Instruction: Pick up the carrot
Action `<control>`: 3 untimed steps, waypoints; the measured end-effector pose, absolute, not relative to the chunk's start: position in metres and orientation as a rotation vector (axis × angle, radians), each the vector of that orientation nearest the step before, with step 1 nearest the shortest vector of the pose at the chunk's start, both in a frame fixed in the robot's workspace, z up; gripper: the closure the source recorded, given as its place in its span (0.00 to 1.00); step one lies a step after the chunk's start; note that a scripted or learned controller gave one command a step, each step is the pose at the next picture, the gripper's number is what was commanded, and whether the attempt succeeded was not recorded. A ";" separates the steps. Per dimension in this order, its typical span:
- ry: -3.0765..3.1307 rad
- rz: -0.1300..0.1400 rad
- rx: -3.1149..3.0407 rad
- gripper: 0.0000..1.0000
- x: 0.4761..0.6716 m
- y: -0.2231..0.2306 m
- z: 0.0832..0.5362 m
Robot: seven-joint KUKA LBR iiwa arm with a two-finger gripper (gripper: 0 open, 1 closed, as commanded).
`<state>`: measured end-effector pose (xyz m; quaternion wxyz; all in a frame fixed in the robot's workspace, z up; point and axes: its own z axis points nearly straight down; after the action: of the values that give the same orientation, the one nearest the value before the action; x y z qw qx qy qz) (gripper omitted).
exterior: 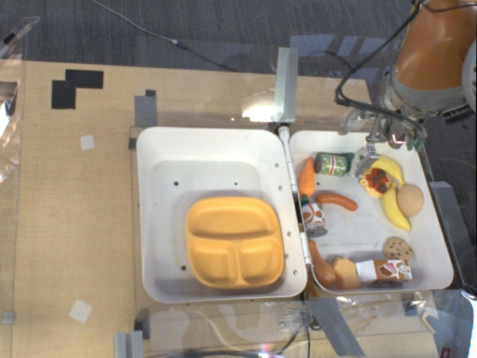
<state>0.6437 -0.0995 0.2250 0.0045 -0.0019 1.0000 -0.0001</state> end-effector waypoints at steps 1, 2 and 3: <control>3.125 0.002 0.152 0.00 0.635 -0.086 0.089; 3.126 0.000 0.094 0.00 0.569 -0.094 0.090; 3.125 0.001 0.102 0.00 0.617 -0.083 0.089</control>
<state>0.6168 -0.0828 0.0893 0.0073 0.0326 0.9994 0.0002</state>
